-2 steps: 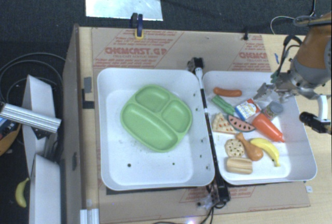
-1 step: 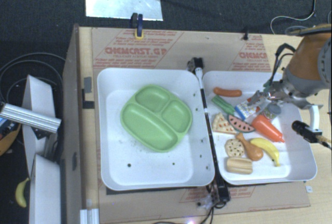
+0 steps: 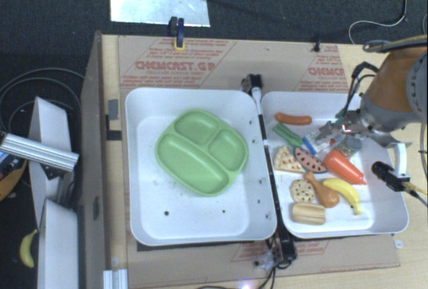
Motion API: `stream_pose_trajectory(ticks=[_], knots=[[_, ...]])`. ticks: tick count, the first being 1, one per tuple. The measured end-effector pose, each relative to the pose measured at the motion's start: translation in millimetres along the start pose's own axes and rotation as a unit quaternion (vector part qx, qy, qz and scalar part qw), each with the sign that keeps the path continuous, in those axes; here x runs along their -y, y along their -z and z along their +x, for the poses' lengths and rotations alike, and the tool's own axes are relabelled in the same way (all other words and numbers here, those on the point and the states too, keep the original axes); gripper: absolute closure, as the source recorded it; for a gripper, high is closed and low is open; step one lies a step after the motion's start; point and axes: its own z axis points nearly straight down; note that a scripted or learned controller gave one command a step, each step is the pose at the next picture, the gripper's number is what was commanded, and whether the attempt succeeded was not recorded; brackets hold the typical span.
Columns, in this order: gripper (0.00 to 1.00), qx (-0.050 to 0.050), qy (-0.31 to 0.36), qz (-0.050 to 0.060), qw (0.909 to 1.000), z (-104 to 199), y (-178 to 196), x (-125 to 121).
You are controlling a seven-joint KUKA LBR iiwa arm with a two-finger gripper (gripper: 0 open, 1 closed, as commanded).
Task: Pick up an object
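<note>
The toy foods are lying crowded in the right bin, and any of them could be serving as the object to pick. A sausage is resting near the far wall, with a green pod and a small blue piece slanting just below it. A pizza slice and a watermelon slice are touching in the middle, and an orange carrot is sitting just beside them. Toward the near wall a cookie, a drumstick, a banana and a bread roll are packing close together. The gripper is hovering over the upper middle of this bin, nearest the blue piece and the carrot, so one of those is probably being targeted. Its tip is blurring into the clutter, so I cannot tell whether it is open or closed, and nothing is showing as held. Because the pieces are lying so close, a descent here is risking a nudge to a neighbour instead of a clean grasp. The arm is reaching in over the bin's right wall. The left bin is holding a green divided plate, probably waiting to receive whatever gets lifted.
</note>
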Motion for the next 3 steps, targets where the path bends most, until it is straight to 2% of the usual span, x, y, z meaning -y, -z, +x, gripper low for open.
stream_pose_trajectory(ticks=[1,2,3], knots=[[0.00,-0.009,-0.002,0.019,0.9998,-1,16,25],[0.00,-0.009,0.002,0.016,0.9998,21,56,-58],[0.00,-0.011,0.003,0.022,0.9997,100,-5,-14]])
